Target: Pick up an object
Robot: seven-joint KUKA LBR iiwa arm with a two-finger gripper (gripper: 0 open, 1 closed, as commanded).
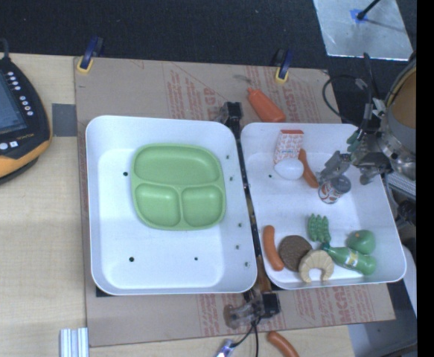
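The right bin holds several small objects. At its top stand a white and red carton, a white egg and an orange carrot. A small can stands near the middle right. My gripper hangs just above and to the right of this can, at the end of the arm coming in from the right. Along the front lie a green toy, a red sausage, a brown patty, a tan bagel piece, a green bottle and a green pepper.
The left bin holds a green divided plate. An orange object lies on the cardboard behind the bins, and another lies in front. A control pendant sits at the far left.
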